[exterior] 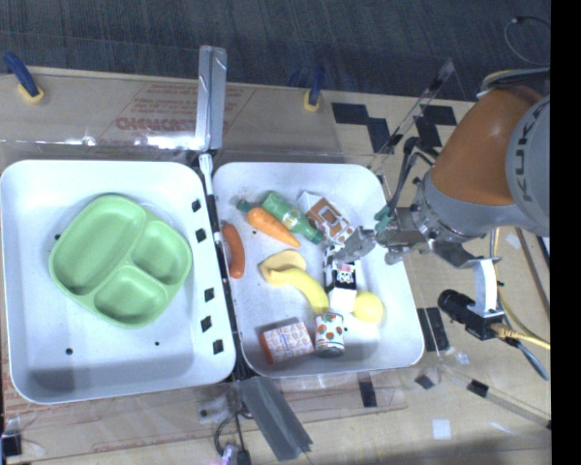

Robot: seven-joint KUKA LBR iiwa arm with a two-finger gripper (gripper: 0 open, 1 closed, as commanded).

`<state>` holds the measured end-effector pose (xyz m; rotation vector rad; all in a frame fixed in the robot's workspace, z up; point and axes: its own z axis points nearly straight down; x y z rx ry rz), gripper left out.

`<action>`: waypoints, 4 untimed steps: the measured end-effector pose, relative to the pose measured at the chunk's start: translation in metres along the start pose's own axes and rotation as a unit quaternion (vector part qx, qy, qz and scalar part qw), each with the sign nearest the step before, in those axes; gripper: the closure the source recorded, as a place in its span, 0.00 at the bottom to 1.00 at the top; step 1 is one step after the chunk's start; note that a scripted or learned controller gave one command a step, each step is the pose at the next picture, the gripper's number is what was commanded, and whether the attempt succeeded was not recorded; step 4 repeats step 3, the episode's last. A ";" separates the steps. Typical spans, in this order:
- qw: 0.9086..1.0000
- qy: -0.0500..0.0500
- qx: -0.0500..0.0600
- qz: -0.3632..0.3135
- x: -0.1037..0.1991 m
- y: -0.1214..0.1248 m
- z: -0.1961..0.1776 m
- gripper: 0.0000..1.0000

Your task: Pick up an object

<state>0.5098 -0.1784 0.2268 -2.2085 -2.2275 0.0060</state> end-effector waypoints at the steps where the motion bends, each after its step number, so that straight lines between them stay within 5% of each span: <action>1: 0.997 -0.001 -0.001 0.081 -0.023 0.036 0.136 0.00; 2: 0.997 -0.002 -0.001 0.079 -0.023 0.037 0.129 1.00; 3: 0.999 0.000 -0.001 0.044 -0.004 0.024 -0.016 1.00; 4: 0.999 0.000 -0.001 0.044 -0.004 0.024 -0.016 1.00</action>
